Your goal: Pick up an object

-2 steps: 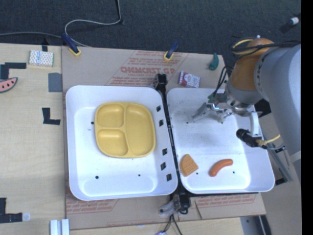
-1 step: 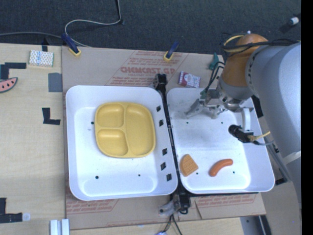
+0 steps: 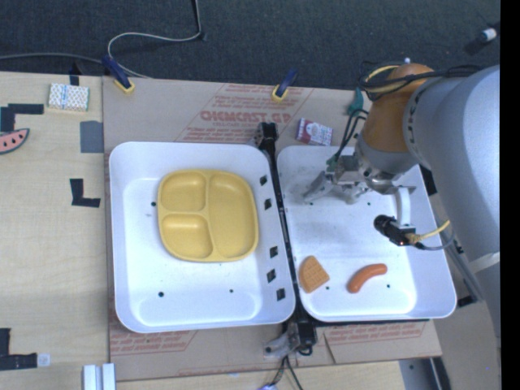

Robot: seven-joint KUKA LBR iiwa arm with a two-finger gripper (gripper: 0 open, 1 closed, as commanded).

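The arm (image 3: 463, 136) is a thick, smooth grey cylinder with an orange band (image 3: 388, 120) above the wrist. Yellow and green cables run beside the band. The pincer (image 3: 341, 187) is bare metal.

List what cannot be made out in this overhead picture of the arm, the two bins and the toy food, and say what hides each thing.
- Gripper, camera view: its fingers are too small and cluttered to tell open from shut.
- Right bin, camera view: its far right part is covered by the arm.
- Small packet beyond the bins, camera view: print too small to read.
- Orange sausage and biscuit: fine detail too small.
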